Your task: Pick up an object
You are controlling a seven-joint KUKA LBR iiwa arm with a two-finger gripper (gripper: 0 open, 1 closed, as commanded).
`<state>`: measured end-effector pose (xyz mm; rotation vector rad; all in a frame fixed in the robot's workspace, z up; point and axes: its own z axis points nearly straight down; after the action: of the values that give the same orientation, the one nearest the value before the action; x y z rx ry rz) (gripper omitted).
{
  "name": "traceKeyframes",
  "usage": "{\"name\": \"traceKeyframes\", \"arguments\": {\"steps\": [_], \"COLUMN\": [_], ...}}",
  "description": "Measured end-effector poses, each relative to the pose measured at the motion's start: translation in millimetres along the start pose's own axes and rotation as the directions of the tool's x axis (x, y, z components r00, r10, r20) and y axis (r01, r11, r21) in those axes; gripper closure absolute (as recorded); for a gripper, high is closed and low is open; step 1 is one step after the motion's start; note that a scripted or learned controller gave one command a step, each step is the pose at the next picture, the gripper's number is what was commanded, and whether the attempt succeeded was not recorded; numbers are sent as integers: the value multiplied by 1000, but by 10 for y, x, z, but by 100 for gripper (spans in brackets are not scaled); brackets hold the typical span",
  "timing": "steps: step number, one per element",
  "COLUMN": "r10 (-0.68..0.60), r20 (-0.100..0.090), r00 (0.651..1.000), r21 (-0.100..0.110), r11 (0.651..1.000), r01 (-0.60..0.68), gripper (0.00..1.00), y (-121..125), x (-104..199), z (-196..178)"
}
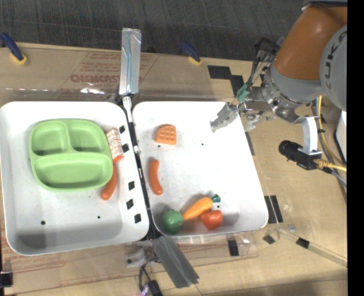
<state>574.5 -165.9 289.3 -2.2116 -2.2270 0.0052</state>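
Two white bins sit side by side on the worktop (292,184). My hand (230,115) hangs over the upper right part of the right bin (243,165), and I cannot tell if it is open or closed. It holds nothing that I can see. I think I am at the start: I must pick one thing and come down over it. The right bin has a waffle (165,134) near the top left, a sausage (155,176) in the middle left, and a carrot (197,208), a tomato (212,219) and a green ball-shaped toy (172,221) at the bottom. The left bin (15,227) has a green tray (69,154), a small packet (114,142) and another sausage (109,187) beside it.
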Motion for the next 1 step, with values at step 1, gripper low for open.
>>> {"name": "traceKeyframes", "arguments": {"steps": [1], "r10": [-99], "r20": [-1], "r00": [995], "r21": [2], "r11": [995], "r01": [99], "gripper": [0], "y": [-312], "x": [583], "z": [1029]}}
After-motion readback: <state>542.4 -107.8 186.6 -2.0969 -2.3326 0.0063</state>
